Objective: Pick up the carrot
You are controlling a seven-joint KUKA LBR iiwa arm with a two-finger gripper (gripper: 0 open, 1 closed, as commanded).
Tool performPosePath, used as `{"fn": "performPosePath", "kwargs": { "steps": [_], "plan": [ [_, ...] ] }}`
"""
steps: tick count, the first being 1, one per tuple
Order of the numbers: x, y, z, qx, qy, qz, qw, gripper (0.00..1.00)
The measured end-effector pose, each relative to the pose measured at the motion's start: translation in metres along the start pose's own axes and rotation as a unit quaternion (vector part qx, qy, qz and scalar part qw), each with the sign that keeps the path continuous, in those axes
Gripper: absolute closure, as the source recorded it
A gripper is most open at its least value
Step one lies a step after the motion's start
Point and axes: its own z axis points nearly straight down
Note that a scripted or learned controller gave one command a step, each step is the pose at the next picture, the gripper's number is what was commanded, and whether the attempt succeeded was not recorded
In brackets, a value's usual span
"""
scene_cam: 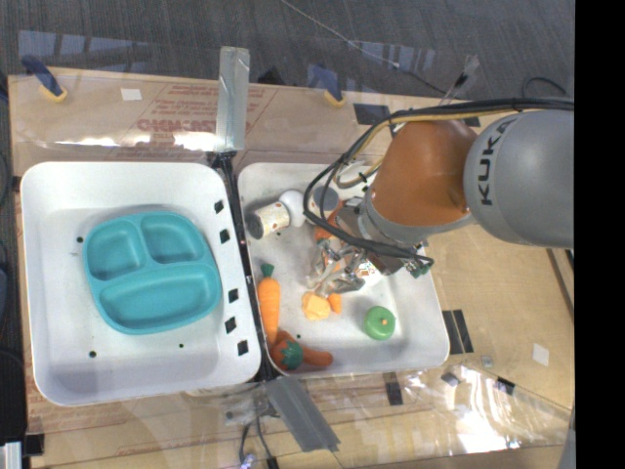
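Note:
The carrot is orange with a small green top. It lies lengthwise along the left wall of the right bin, top end pointing away from the front. My gripper hangs low over the middle of that bin, under the arm's orange wrist band. It is a short way right of the carrot and apart from it. Right below the gripper sits a small yellow and orange piece.
A green round fruit rests right of the gripper. A red and green item lies in the bin's front left corner, and a white cylinder at the back left. The left bin holds a teal divided plate.

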Motion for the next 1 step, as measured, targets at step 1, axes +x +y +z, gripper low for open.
{"fn": "performPosePath", "kwargs": {
  "steps": [1],
  "plan": [
    [0.0176, 0.0692, -0.0706, 0.002, -0.002, -0.090, 0.9959, 1.00]
  ]
}}
